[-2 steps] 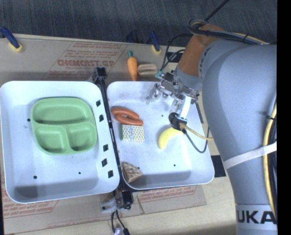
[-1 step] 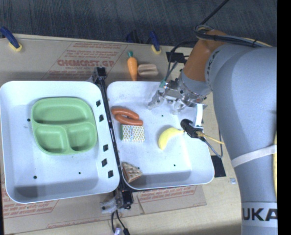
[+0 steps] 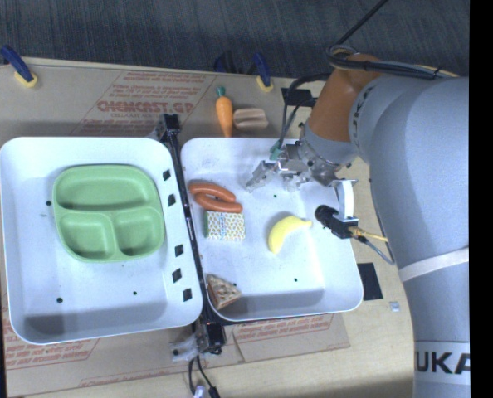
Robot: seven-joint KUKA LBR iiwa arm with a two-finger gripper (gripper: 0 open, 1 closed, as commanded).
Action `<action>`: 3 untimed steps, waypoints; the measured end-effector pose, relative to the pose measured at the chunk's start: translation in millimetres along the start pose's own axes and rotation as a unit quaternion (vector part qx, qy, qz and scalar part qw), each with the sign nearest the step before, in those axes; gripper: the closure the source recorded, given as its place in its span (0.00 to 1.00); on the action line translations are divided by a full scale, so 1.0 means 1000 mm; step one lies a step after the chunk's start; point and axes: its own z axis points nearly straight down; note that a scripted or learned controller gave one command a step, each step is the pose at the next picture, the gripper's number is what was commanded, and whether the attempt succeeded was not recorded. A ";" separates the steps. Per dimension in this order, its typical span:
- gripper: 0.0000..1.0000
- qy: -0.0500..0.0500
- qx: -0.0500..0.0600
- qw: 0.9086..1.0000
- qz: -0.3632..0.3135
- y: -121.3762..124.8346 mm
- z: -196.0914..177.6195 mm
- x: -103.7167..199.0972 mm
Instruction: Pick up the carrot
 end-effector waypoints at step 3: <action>1.00 0.001 0.001 0.941 0.338 0.012 -0.010 0.081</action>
